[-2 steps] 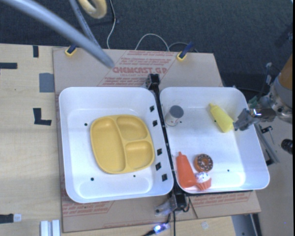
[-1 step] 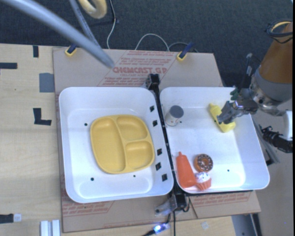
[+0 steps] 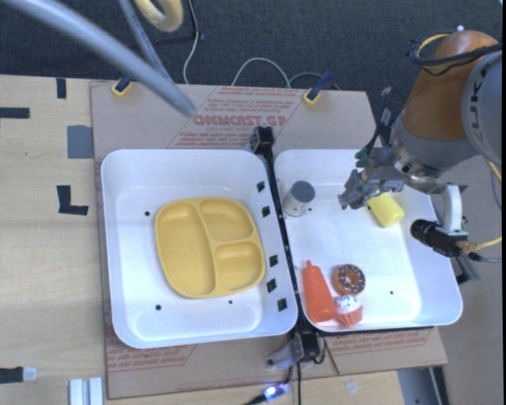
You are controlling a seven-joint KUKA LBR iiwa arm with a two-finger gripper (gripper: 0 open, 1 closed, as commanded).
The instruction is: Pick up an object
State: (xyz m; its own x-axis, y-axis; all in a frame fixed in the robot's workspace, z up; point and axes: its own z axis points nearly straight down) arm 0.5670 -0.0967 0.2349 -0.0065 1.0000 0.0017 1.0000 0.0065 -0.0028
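- Hovering over the right bin (image 3: 422,310), the gripper (image 3: 360,188) sits just beside a yellow block (image 3: 386,210), which lies at its lower right.
- Whether the claw is released or clenched cannot be told from this angle.
- A grey cylinder (image 3: 300,197) stands to the claw's left, near the divider.
- A yellow divided plate (image 3: 209,245) fills the left bin (image 3: 126,310).

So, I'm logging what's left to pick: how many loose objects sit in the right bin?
4. A grey cylinder near the divider, a yellow block beside the tool, and an orange bottle and a donut-like piece at the front. The arm may hide more.
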